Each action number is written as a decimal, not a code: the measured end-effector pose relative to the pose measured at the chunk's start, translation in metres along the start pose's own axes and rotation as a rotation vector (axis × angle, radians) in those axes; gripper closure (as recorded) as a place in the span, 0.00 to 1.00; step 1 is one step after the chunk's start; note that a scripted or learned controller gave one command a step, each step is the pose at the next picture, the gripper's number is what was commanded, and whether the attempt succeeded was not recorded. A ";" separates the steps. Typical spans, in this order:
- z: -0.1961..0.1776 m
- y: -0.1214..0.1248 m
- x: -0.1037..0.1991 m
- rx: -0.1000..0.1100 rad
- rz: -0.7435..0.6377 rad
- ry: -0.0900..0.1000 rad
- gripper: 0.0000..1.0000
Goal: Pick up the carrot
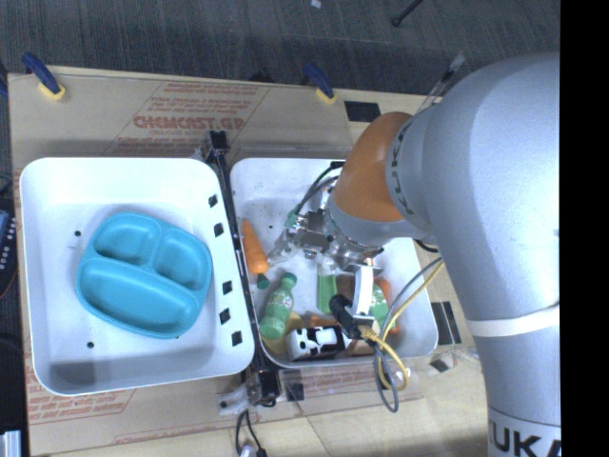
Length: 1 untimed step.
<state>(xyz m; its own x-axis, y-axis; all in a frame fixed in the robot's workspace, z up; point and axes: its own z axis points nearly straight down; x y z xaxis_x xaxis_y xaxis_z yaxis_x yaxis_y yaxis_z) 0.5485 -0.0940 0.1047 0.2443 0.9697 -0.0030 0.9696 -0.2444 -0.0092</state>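
The carrot (254,248) is a slim orange piece lying lengthwise in the right bin (276,177), close against its left wall. My gripper (301,232) hangs low over the middle of that bin, just to the right of the carrot and a little apart from it. The grey wrist with its orange band covers much of the bin's right half. Nothing shows as held.
A green bottle (278,304) lies just below the carrot. More green items (328,284) sit under the wrist, and a black-and-white toy (314,342) rests at the bin's front edge. The left bin (48,255) holds a blue divided plate (143,272).
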 end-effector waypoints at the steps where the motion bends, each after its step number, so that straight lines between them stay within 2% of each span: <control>1: 0.012 -0.014 -0.004 0.000 0.273 0.004 0.00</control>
<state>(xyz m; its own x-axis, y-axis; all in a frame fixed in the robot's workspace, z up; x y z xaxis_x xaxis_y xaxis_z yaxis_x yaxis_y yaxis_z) 0.5342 -0.0948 0.0924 0.4968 0.8679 -0.0014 0.8678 -0.4968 -0.0089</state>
